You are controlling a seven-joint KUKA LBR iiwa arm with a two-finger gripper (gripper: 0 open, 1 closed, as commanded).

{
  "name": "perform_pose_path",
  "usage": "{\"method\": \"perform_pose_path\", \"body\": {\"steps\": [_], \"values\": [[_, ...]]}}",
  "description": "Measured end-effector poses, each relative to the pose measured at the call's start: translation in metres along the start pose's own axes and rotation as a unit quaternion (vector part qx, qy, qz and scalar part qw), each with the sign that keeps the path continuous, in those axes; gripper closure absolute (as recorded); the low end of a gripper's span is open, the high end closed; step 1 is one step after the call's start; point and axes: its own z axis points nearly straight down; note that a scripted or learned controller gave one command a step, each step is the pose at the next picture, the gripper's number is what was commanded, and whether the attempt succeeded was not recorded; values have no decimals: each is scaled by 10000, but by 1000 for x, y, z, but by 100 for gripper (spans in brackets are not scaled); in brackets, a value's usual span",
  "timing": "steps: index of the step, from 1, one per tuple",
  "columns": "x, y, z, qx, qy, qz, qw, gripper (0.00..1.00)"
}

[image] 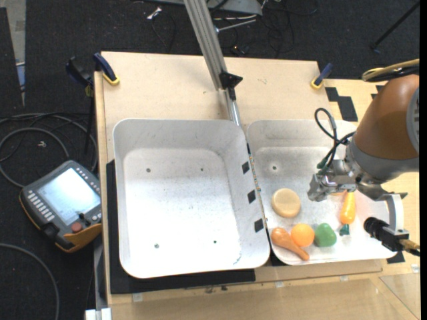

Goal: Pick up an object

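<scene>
The right bin (280, 139) holds several small toy foods near its front. A round tan disc (286, 202) lies toward the bin's middle. Along the front wall sit an orange pear-shaped piece (288, 241), an orange ball (303, 234) and a green piece (325, 235). A yellow-orange piece (347, 207) stands just right of the gripper (322, 189). The gripper hangs low over the bin floor, between the tan disc and the yellow-orange piece, with nothing visibly held.
The left bin (177, 192) stands beside the right one, sharing a raised middle wall. A slanted metal pole (212, 42) crosses the bench's back. Clamps sit at the bench's rear corners. A teach pendant (61, 204) lies on the floor at the left.
</scene>
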Motion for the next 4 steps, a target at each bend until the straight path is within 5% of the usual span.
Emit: {"method": "perform_pose_path", "body": {"steps": [2,4], "values": [[5,11,-86,3,-3,-4,10000,100],[114,38,-65,35,10,-27,10000,100]]}}
